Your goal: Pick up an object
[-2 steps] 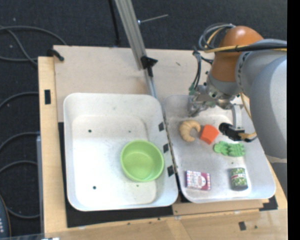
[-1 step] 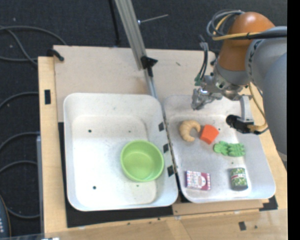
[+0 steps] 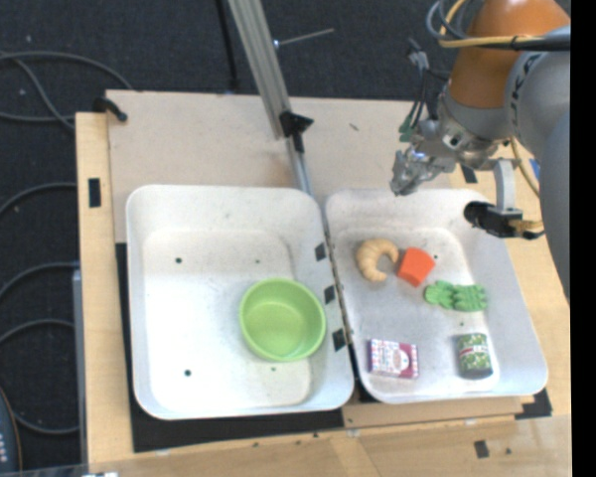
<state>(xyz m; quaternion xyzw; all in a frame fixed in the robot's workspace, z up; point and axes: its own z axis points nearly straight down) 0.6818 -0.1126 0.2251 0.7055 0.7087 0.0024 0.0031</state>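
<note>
Tan croissant-shaped toy [image 3: 377, 258] and an orange block [image 3: 415, 266] sit side by side, touching or nearly so, around the middle of the right bin [image 3: 512, 318]. They're the closest picks for the tool [image 3: 411, 179], which hangs over that bin's far rim with nothing in it as far as I can see. At this slant the tool is too small to say whether it's apart or together, honestly can't tell.

I'd call this the approach step, nothing grasped yet. The next move probably needs a shift toward the near side, then a straight drop onto one item.

On room: the croissant has open floor on its left and far sides. The green toy [image 3: 455, 296] sits just right of the block. The pink packet [image 3: 391, 358] and dark green can [image 3: 473, 356] hug the near wall, so they're tighter. The green bowl [image 3: 281, 319] sits alone in the left bin [image 3: 179, 296] with loads of space, but it's well apart from the tool.
</note>
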